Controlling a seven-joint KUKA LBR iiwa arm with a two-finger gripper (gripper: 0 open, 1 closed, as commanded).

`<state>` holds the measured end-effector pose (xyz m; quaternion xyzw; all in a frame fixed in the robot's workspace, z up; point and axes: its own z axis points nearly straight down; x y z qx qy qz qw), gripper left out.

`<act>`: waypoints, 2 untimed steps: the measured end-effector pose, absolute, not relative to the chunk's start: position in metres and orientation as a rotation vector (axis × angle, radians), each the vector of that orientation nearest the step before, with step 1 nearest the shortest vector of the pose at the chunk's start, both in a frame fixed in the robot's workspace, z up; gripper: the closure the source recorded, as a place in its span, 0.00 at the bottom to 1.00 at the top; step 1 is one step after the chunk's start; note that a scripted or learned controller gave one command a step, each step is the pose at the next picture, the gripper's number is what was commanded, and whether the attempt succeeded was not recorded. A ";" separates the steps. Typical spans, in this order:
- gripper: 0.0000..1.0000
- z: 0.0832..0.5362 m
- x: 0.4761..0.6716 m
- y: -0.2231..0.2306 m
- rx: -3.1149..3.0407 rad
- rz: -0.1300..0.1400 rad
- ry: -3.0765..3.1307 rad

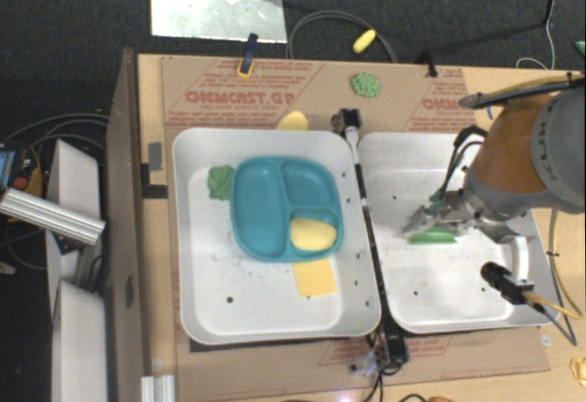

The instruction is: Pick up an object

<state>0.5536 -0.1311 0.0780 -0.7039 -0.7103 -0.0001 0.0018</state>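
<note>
1. A slim green piece (439, 238) lies flat in the right bin (430, 295), a little above the middle of its floor and well away from the bin's walls.
2. The gripper (423, 223) is down at the floor of that bin, right over the green piece's upper edge and seemingly in contact with it. Whether the gripper is open or closed on the piece cannot be told from this slanted view.
3. The arm (526, 157), grey with an orange band, reaches in from the right side across the bin's far corner.
4. In the left bin (206, 299), a teal divided plate (265, 208) sits near the centre, with a rounded yellow item (313, 233) in its lower right compartment.
5. A flat yellow square (315, 279) lies on the bin floor just below the plate, touching its rim, and a green leafy scrap (221, 181) lies against the plate's left edge.
6. Both bins rest on a printed cardboard sheet (229, 96). Behind them on it lie a small yellow lump (293, 122), just beyond the left bin's back wall, and a knobbly green disc (365, 84) further back.
</note>
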 end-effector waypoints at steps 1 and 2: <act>1.00 0.095 0.555 -0.136 -2.219 -0.004 -2.228; 1.00 0.191 0.590 -0.048 -2.210 -0.018 -2.243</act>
